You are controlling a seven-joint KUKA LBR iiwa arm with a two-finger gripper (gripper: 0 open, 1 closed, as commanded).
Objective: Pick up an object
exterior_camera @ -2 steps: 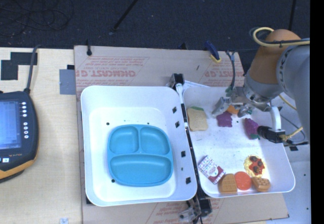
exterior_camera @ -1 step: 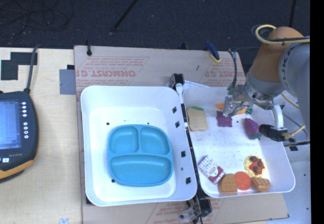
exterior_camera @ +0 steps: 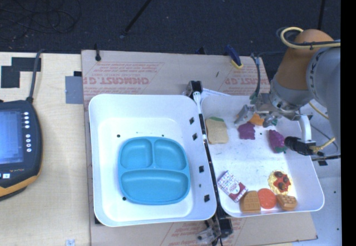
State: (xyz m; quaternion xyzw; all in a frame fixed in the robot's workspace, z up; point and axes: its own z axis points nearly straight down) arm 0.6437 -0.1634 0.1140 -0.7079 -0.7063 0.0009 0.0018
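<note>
Camera view: gripper point(exterior_camera: 257, 117), grip state unclear, beside small lumpy purple toy point(exterior_camera: 247, 131).

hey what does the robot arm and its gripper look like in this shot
The grey, rounded metal arm carries a wide orange band above the wrist, with a pale yellowish cable looped at its top. Thin cables run down to a small silvery metal two-finger gripper, and a black-tipped fitting sticks out nearby.
</note>
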